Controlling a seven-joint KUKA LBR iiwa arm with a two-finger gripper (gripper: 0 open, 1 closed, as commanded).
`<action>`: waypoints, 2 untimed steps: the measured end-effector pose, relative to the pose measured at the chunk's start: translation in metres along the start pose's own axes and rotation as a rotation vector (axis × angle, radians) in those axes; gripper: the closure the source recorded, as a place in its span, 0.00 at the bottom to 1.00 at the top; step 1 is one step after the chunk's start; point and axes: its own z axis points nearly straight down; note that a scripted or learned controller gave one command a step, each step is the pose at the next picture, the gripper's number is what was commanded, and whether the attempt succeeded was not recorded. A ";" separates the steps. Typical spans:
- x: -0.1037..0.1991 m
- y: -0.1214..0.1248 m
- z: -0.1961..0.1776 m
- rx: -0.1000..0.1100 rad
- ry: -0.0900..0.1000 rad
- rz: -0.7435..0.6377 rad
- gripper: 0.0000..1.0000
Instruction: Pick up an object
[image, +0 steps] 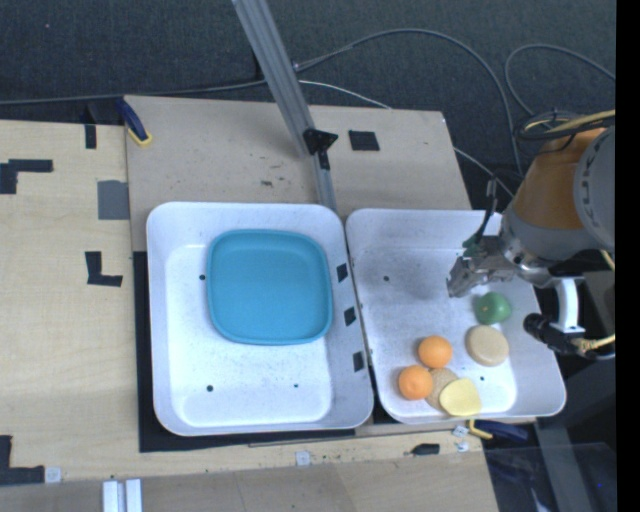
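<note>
Right bin (400, 250): five small items clustered in its near right corner. A green round piece (492, 307) sits farthest back, just beside the gripper (468, 277). Next to it, toward the near edge, a tan disc-shaped piece (487, 346). Left of that, an orange ball (434, 351); a second orange ball (415, 382) nearer the front rim. A pale yellow rounded piece (461, 397) lies at the front, touching a beige item partly hidden beneath it. All pieces look round or nearly so; no long axis or pointing direction can be made out on any of them.

Gripper: low over the right bin, just left of and behind the green piece. Nothing visible between its tips; whether it is parted or closed I cannot tell, as dark metal blurs together there. Arm (560, 200) enters from the right, orange band showing, upper part cut off at the frame edge.

Left bin (170, 300): holds a blue square plate (268, 286) with rounded corners, lying flat, toward the back.

Counter (60, 300): light wood with black tape marks. A grey metal bar (290, 90) slants down toward the seam between the bins. Cables run across the dark floor behind. No labels or writing legible.
</note>
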 end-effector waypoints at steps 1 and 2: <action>-0.004 0.001 -0.043 0.001 0.000 0.001 1.00; -0.007 -0.005 -0.088 0.000 0.000 0.001 1.00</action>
